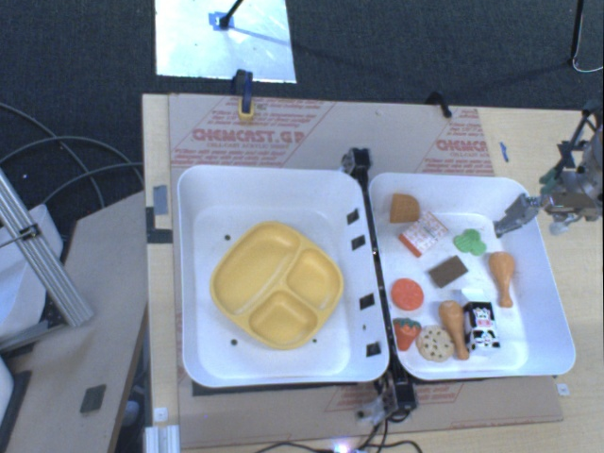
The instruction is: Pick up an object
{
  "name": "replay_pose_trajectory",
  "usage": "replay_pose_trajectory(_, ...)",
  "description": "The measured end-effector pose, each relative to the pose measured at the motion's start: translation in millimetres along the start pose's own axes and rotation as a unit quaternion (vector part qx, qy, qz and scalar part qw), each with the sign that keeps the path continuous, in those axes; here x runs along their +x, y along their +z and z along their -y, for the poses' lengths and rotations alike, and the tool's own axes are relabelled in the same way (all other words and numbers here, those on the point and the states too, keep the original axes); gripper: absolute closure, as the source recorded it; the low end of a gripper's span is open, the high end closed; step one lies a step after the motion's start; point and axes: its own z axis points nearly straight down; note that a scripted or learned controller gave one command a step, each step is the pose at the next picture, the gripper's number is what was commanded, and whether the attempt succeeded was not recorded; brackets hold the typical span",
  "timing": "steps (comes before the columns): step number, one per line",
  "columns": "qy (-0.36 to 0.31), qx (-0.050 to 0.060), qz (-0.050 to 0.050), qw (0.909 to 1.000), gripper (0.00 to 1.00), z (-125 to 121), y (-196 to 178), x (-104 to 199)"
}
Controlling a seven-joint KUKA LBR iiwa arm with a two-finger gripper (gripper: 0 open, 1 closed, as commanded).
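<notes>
- Camera view: the task looks barely begun. The claw hangs at the right bin's upper right edge, and nothing sits between its fingers, so no object has been picked yet.
- I cannot tell from here whether the claw is spread wide or drawn narrow; the part over the rim is small and blurred.
- Everything is left to do, in my judgement: choose a piece, come down on it, close and lift.
- The left bin holds one thing, a yellow divided tray with three compartments, lying a little turned in the middle of the bin.
- The right bin holds all the small toy food, any of which could serve as the object to pick.
- Along its top: a brown wedge, and just below it a red and white patterned block.
- Nearest the claw: a green leafy piece and an orange drumstick, apart from each other.
- In the middle: a dark brown flat square and a red-orange round slice.
- Along the front: a strawberry, a speckled cookie, a second drumstick, and a small black and white carton touching that drumstick.
- The green piece and the upper drumstick look the handiest targets, standing clear of their neighbours.
- Both bins rest on a cardboard sheet on the counter.
</notes>
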Motion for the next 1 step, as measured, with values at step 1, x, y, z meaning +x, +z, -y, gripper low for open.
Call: replay_pose_trajectory(1, -0.003, 0.008, -0.004, 1.0, 0.0, -2.7, 185.5, 94.0)
